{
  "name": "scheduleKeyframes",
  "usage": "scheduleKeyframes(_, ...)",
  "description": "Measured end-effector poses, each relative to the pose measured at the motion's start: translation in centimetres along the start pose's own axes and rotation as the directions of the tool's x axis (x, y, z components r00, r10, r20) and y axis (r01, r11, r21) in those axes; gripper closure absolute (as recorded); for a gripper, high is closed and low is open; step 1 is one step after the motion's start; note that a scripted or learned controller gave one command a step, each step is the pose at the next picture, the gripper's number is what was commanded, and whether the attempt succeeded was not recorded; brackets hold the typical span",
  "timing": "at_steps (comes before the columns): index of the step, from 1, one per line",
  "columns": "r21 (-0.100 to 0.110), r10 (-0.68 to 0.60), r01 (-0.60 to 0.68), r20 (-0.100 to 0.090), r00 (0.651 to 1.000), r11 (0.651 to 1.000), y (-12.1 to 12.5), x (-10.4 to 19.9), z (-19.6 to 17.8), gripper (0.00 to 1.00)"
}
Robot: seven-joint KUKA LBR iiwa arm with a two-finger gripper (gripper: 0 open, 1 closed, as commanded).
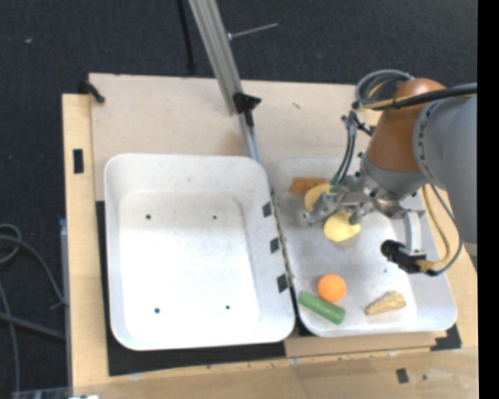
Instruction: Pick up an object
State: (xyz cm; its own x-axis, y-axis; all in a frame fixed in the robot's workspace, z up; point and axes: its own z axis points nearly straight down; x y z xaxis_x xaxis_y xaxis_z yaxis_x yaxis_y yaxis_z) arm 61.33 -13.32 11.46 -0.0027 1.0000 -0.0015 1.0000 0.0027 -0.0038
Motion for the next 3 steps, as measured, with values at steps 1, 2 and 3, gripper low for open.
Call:
scheduleKeyframes(1, -0.008, 0.003, -0.003, -0.001, 1.000, 1.000, 0.2, -0.1, -1.5, 1.00)
scheduleKeyframes(2, -0.011, 0.000, 0.000, 0.000, 1.000, 1.000, 1.3, -0.7, -6.9, 1.00)
scheduleKeyframes(3, -0.011, 0.002, -0.002, 0.000, 1.000, 1.000, 1.1, -1.5, -11.8, 1.00)
